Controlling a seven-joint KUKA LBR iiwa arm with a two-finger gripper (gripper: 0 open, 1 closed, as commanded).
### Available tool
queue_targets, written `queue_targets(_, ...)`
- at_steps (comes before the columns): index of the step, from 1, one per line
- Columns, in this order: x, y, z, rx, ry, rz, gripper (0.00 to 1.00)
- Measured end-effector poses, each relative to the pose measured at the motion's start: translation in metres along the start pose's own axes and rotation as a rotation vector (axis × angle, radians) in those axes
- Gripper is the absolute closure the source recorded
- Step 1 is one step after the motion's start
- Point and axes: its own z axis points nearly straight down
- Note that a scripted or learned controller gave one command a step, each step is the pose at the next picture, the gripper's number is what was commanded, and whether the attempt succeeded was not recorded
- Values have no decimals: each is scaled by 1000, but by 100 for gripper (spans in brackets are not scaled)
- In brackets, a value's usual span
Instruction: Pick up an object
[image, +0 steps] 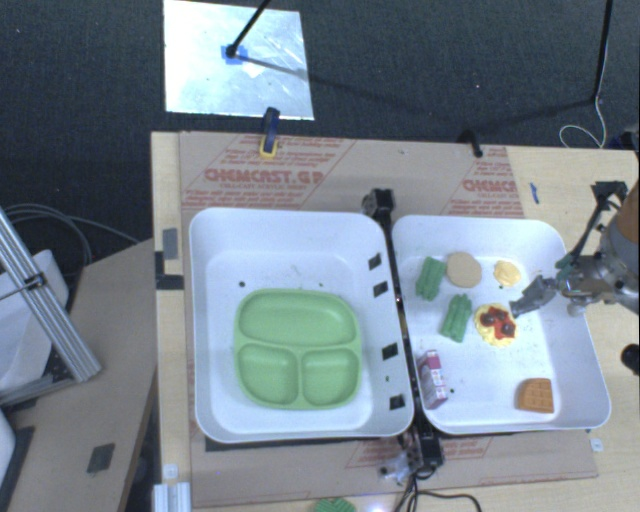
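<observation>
My gripper (527, 299) just right of the pizza slice (496, 323), jaw spread unclear, green pieces (456, 317) left, cookie (463, 269) above, waffle (535, 395) below

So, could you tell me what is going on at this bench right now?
The grey robot arm reaches in from the right, its hand low over the right white bin, next to a yellow and red toy food piece. Nothing is visibly held. Other toy foods lie around it, including two green pieces and an orange waffle-like square. The left white bin holds a green divided plate.
</observation>
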Motion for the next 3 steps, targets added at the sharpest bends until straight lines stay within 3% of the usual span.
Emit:
queue_targets(1, 18, 32, 132, -12, -3, 0, 0)
queue_targets(2, 49, 82, 140, -16, -8, -3, 0)
queue_targets(3, 8, 128, 117, -9, -4, -1, 0)
